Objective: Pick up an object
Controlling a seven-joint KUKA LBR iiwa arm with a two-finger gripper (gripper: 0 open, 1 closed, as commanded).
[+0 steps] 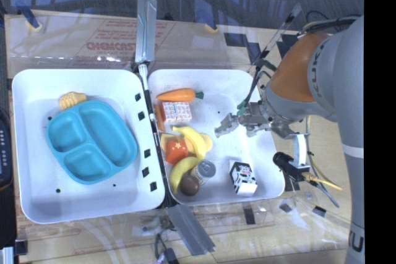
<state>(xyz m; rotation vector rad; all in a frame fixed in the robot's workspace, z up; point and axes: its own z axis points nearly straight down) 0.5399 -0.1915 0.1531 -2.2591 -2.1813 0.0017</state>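
Nearest the lens: grey arm [346, 71], smooth casing, orange band above the wrist, entering over the right bin [247, 80]. Claw [224, 127] hangs above bare white floor of that bin, right of the banana [195, 140]; nothing seen between its tips; openness cannot be told.

Candidate items, all placed from the banana:
- Banana: yellow, curved, smooth skin; long axis slanting up-left to down-right; just left of the claw, the closest item to it.
- Carrot [178, 95]: orange, tapered, green tip; above, lying crosswise.
- Small printed box [176, 112]: flat faces; above, near.
- Red-orange round fruit [176, 146]: touching, left side.
- Second yellow fruit [180, 171]: below.
- Dark round piece [189, 187]: lower still.
- Black-and-white cube [243, 177]: hard edges; below right, apart.

Left bin [37, 195]: blue three-compartment plate [91, 141], glossy plastic; yellow corn piece [72, 99] touching its upper edge.

Judgement: short leftward shift and descent needed for the banana.
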